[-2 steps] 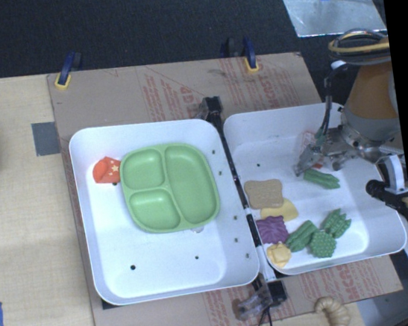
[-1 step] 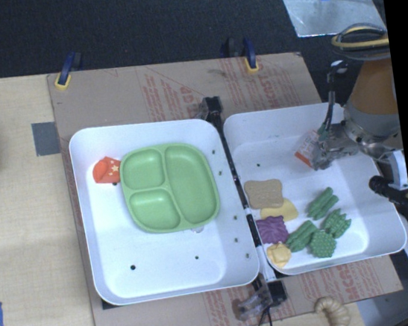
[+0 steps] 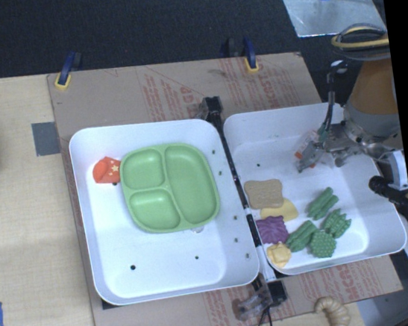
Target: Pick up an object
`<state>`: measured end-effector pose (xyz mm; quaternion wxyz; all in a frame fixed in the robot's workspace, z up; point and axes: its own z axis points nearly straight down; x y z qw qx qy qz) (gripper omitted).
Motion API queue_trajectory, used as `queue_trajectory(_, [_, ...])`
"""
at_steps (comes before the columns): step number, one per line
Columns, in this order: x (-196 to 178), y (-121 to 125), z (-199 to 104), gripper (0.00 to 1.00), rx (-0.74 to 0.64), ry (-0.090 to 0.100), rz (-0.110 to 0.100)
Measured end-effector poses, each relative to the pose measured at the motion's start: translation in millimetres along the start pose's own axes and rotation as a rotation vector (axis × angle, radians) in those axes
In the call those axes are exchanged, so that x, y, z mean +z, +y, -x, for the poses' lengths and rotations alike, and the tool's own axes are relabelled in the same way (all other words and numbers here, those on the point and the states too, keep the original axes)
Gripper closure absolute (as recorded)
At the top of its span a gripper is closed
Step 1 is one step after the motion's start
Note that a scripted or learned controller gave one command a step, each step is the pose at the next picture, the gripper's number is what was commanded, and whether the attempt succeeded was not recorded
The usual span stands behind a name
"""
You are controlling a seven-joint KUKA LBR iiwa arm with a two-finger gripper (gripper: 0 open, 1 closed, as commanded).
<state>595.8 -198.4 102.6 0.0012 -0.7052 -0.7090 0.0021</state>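
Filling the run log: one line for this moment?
gripper: over right bin, nothing seen held | toy food: lying in bin | green plate: left bin

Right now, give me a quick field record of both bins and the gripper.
left bin: green divided plate; red toy piece touching the plate's left edge
right bin: toy foods clustered in the near half: tan bread slice, yellow piece, purple piece, green vegetables
gripper: low over the right bin's far half, nothing seen between its fingers
arm: reaching in from the right
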Motion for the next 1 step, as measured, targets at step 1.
queue_trajectory(1, [12.6,-83.4,5.8,0.00,0.004,0.004,-0.007])
